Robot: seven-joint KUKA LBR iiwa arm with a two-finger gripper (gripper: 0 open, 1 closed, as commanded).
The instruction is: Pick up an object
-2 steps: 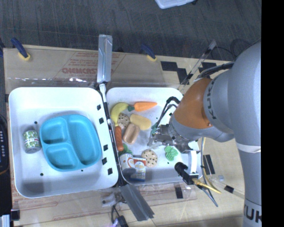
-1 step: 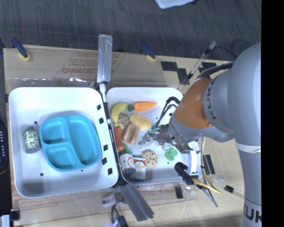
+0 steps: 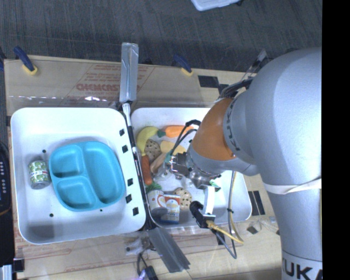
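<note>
You cannot tell how the gripper stands, so bring it straight down over one toy in the pile of small toys in the right white bin, middle of the frame.

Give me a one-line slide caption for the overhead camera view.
KUKA arm reaches over the right bin of cluttered small items; blue divided tray fills the left bin.

A wooden bench stands on dark grey carpet. Blue clamps grip its far edge, one at the left, another near the middle. A white thing, perhaps paper, lies at the top edge
</note>
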